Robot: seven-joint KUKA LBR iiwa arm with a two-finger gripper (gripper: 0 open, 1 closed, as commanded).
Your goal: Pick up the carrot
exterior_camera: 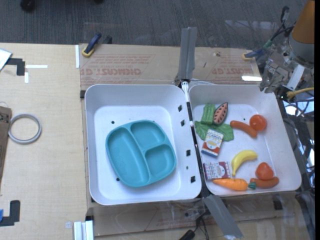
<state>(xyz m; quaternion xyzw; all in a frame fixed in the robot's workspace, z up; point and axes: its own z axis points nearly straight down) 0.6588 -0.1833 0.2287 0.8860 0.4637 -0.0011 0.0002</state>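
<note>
The orange plastic carrot with a green top lies at the near edge of the right white bin, well below and left of the gripper, whose opening cannot be determined.

Divided tray in the left bin, carrot at the right bin's front edge, banana just behind it, tomato to its right, gripper perhaps above the bin's far right corner
</note>
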